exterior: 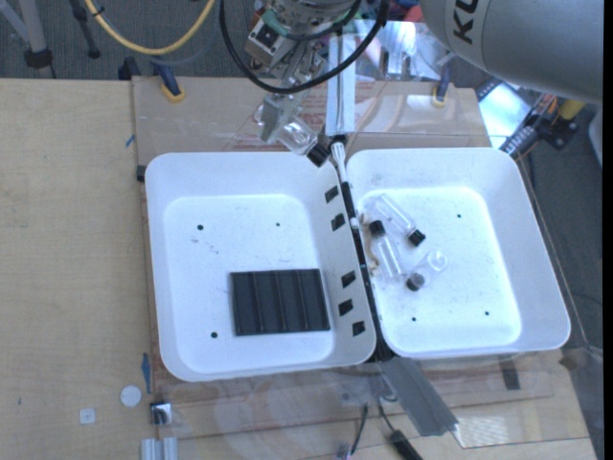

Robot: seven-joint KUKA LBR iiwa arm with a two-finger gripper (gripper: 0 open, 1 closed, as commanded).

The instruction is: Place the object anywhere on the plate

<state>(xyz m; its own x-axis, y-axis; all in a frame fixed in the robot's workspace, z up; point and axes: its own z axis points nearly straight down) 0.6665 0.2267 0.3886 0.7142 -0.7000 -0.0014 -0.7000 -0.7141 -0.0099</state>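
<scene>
Several clear vials (397, 242) in right bin (536, 257), well apart from gripper (287, 127); gripper state unclear.

A dark, ribbed rectangular plate (280, 301) is seen lying flat on the floor of the left bin (182, 185), in its lower right part, with its long side running across the view. Four raised ribs are noted along its top. Nothing is seen resting on it.

Several small clear vials (397, 220) with black caps are found loose on the floor of the right bin (498, 247), left of centre. They are lying on their sides at differing angles, close together, some touching. An exact count cannot be given, as the clear bodies blend into the white floor.
</scene>
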